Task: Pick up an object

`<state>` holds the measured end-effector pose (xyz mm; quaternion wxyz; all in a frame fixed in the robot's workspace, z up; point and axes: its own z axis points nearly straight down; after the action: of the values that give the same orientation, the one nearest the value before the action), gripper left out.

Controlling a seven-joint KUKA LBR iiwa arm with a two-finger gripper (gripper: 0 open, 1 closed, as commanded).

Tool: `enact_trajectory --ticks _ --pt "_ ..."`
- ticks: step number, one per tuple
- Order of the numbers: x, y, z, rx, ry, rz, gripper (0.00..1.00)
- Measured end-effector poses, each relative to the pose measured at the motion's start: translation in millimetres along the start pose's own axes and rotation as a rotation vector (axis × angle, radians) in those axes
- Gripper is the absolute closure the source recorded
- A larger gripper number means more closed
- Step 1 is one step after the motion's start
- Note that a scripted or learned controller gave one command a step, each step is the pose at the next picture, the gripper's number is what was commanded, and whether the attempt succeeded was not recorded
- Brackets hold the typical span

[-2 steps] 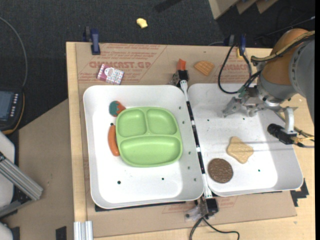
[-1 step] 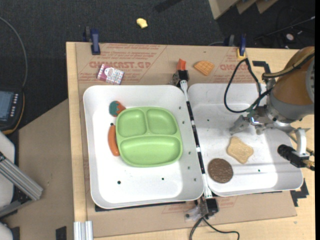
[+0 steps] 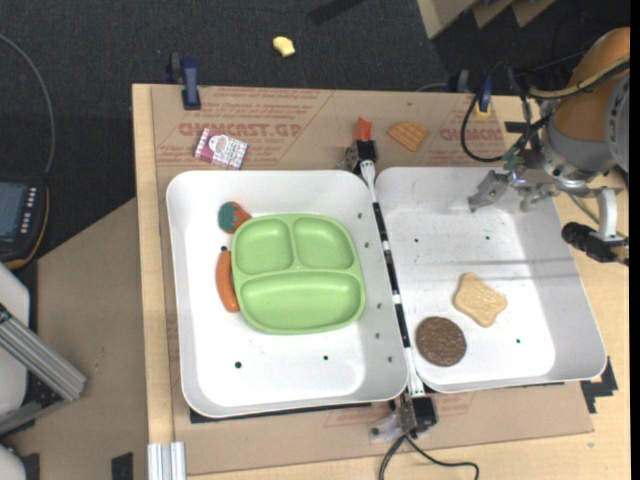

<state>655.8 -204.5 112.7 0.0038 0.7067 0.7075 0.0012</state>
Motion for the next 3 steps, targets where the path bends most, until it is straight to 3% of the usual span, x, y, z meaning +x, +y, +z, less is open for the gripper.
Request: enact_trajectory --ticks 1,2,3 --pt "17 -63 30 0.013 0.006 0.002 0.0" --pt "-3 11 27 0.011 0.007 0.001 0.0" --pt "27 -48 24 0.009 0.005 0.001 0.0"
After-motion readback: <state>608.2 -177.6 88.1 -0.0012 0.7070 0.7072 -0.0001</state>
